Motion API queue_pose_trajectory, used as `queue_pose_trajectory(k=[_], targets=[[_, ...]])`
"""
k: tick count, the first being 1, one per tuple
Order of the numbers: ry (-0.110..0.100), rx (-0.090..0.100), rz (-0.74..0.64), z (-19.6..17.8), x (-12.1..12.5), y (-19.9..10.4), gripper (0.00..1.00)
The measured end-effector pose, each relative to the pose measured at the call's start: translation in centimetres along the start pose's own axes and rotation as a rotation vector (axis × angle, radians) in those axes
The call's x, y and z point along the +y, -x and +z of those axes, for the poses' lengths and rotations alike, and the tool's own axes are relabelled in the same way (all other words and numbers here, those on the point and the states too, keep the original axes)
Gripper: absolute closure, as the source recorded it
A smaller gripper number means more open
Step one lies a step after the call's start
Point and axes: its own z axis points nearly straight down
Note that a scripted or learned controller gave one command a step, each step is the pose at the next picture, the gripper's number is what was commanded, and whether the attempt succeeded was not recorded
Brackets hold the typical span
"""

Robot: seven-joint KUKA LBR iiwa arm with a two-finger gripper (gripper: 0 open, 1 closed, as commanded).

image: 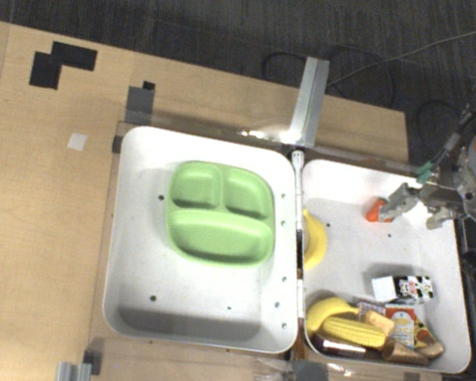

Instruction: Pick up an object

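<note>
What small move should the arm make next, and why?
Probably lower the gripper onto the orange object just beside it in the right bin. That object lies alone, apart from the crowded pile at the near edge, so it seems the easiest pick.

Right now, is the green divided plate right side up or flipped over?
Right side up: the green plate in the left bin shows three hollowed compartments facing the camera, with nothing in them.

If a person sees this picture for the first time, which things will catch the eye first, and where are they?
The green divided plate lies alone in the middle of the left bin. In the right bin, a heap with a banana and a corn cob fills the near corner. The gripper hangs over the far right side, next to a small orange object.
</note>
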Motion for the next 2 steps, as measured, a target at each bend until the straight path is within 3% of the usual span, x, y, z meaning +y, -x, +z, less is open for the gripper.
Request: queue_pose_trajectory(k=[1, 2], targets=[[0.0, 0.0, 0.0, 0.0, 0.0, 0.0, 0.0], [0.001, -0.001, -0.144, 8.0, 8.0, 2.4, 0.0]])
